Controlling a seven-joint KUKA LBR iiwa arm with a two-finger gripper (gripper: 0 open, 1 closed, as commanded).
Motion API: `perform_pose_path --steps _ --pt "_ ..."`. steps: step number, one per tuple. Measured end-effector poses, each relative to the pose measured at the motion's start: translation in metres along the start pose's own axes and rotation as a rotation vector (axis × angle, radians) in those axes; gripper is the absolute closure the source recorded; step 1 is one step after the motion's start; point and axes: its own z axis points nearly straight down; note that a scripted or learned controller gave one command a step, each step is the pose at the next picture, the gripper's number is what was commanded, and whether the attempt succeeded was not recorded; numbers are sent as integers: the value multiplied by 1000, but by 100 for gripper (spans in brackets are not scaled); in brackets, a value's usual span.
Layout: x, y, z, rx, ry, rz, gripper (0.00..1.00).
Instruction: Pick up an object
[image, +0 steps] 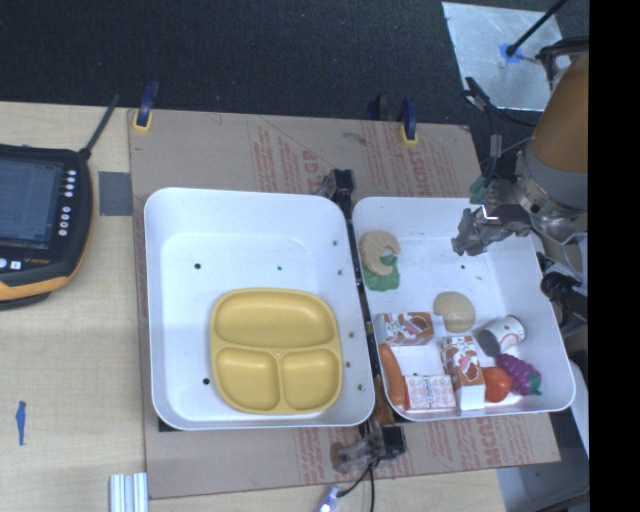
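The right bin holds a heap of small toy foods. A tan and green piece lies near its left wall. A beige round piece, a white cup, purple grapes, an orange sausage and several printed packets crowd the front half. My gripper hangs over the right bin's far right part, above bare floor, well apart from the toys. Nothing shows between its dark fingers.
The left bin carries a yellow three-compartment tray. A handheld control pendant rests on the bench at far left. Clamps hold the cardboard sheet at the back edge. Cables trail at the front.
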Motion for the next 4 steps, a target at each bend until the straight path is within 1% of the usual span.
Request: perform_pose_path --steps 1,2,3,4 --pt "-1 -1 1 3 0 1 0" --pt "-69 3 86 5 -1 2 0" --pt "-43 -16 184 -2 -2 1 0" --pt "-46 -14 169 -8 -7 -2 100"
